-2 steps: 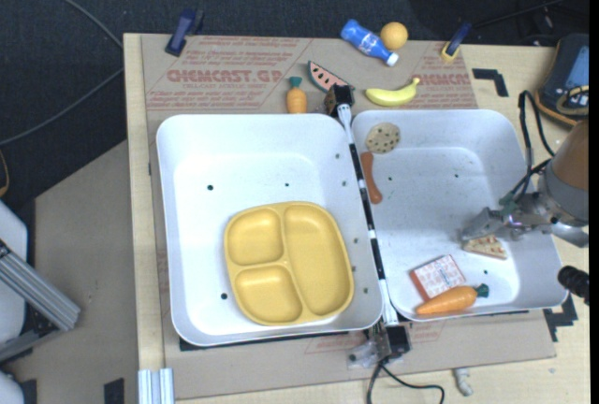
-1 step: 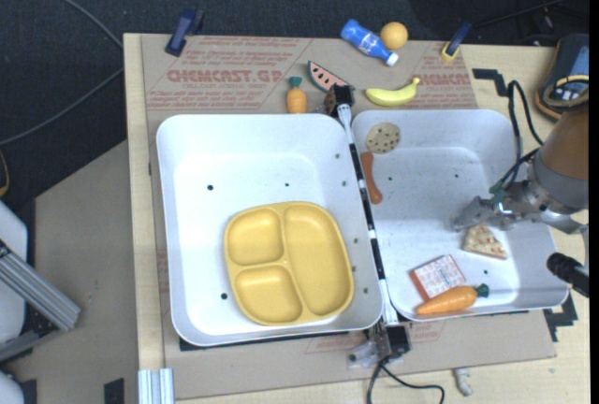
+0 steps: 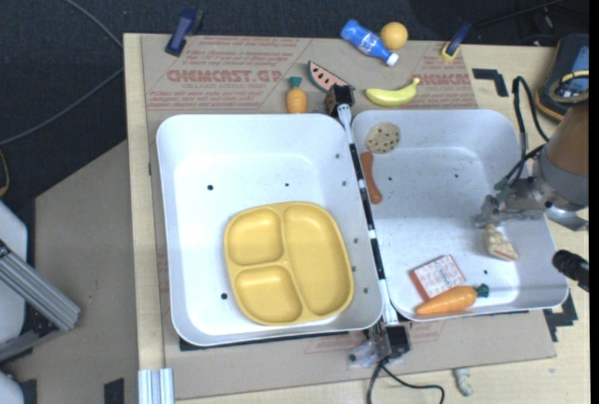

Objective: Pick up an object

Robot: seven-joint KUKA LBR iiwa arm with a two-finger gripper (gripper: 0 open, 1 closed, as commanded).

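Nearest the camera, a toy carrot (image 3: 449, 300) lay along the front wall of the right bin (image 3: 440, 136), just beside a small red-and-white packet (image 3: 437, 275) whose printing was too small for me to read. My gripper (image 3: 496, 210) sat low over the right side of that bin, at the end of my arm (image 3: 569, 159), which the picture's right edge cut off. Whether my fingers were open or closed I could not tell; they blurred into a grey cluster. A pale, lumpy object (image 3: 501, 243) lay just in front of them, and I could not make out what it was or whether I touched it. Along the bin's left wall lay a sausage-like piece (image 3: 372, 179), and a round cookie (image 3: 382, 138) rested near the back corner. A yellow divided tray (image 3: 286, 260) filled much of the left bin (image 3: 197, 168). Behind the bins, red lettering on the brown board (image 3: 234, 65) read "CHEMCAST GP", repeated upside down on the right. On that board stood a banana (image 3: 392, 93), a watermelon slice (image 3: 323, 75), a small orange carrot-like toy (image 3: 297, 99), a blue bottle (image 3: 367, 41) and an orange ball (image 3: 394, 35).
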